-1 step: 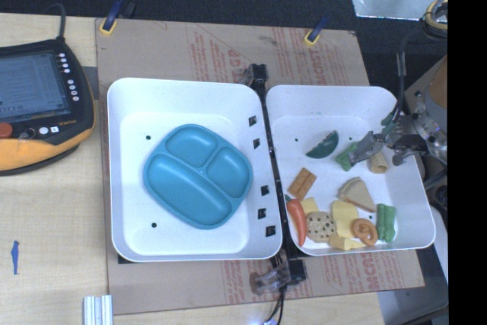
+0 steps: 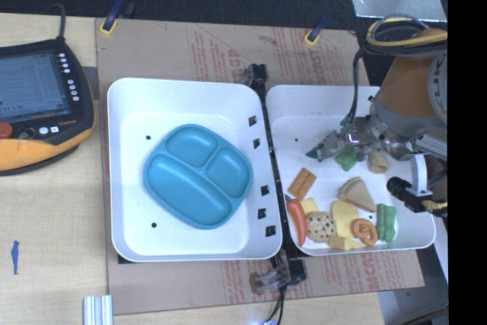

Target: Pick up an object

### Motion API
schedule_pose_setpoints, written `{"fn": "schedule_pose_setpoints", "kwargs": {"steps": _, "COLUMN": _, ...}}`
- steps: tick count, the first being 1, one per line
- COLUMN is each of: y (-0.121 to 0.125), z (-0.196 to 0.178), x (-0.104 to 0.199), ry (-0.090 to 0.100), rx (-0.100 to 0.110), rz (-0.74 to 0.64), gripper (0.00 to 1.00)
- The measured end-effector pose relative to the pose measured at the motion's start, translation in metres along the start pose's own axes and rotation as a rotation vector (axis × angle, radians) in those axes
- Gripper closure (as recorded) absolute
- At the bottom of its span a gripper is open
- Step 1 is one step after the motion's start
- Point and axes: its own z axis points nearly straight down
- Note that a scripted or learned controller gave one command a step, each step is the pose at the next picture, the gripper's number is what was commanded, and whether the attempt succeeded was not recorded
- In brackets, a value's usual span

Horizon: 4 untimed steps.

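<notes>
My gripper (image 2: 323, 149) hangs low over the upper middle of the right bin (image 2: 304, 106), reaching in from the right. A small green piece (image 2: 348, 160) lies right beside its lower edge, and a beige piece (image 2: 377, 161) sits just to the right. Toy food is piled along the bin's front: an orange waffle block (image 2: 302, 183), a red pepper (image 2: 296, 218), a cookie (image 2: 319, 226), yellow cheese (image 2: 344, 213), a tan wedge (image 2: 358, 192), a pretzel (image 2: 364, 231) and a green pickle (image 2: 386, 223). Whether anything sits in the gripper is unclear.
The left bin (image 2: 129, 110) holds a blue divided plate (image 2: 199, 175). A teach pendant (image 2: 38, 103) lies on the bench at far left. Black clips (image 2: 259, 76) join the bins along their shared wall. A black part of the arm (image 2: 407, 194) overhangs the right bin's right side.
</notes>
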Motion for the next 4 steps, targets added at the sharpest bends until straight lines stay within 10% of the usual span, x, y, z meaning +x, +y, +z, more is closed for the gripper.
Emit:
{"fn": "schedule_pose_setpoints", "kwargs": {"steps": 1, "y": 0.084, "z": 0.02, "x": 0.049, "ry": 0.0, "rx": -0.012, "rz": -0.002, "gripper": 0.0}}
{"fn": "schedule_pose_setpoints", "kwargs": {"steps": 2, "y": 0.039, "z": 0.021, "x": 0.026, "ry": 0.0, "rx": 0.0, "rz": 0.007, "gripper": 0.0}}
{"fn": "schedule_pose_setpoints", "kwargs": {"steps": 3, "y": 0.041, "z": 0.009, "x": 0.026, "ry": -0.001, "rx": -0.004, "rz": 0.005, "gripper": 1.0}}
{"fn": "schedule_pose_setpoints", "kwargs": {"steps": 4, "y": 0.028, "z": -0.085, "x": 0.108, "ry": 0.003, "rx": -0.011, "rz": -0.001, "gripper": 1.0}}
